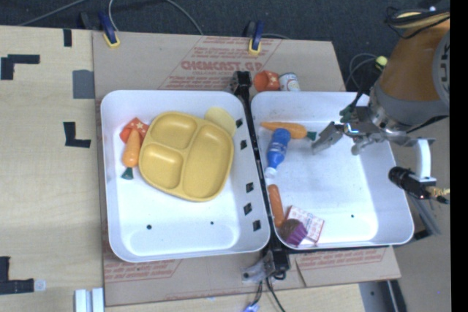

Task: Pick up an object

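My gripper (342, 140) hangs over the upper right part of the right bin (365, 230), open, with nothing between its fingers. To its left lie an orange carrot (287, 129) and a blue bottle (276, 148), both near the bin's left wall. A brown sausage (275, 202) lies lower along that wall. At the bin's front sit a purple object (294, 231) and a pink and white packet (307, 223).
The left bin (183, 230) holds a yellow divided plate (184, 155), a small carrot (131, 150), a red strawberry (134, 129) and a pale yellow object (219, 117). A red object (265, 80) and a small can (289, 82) sit behind the bins.
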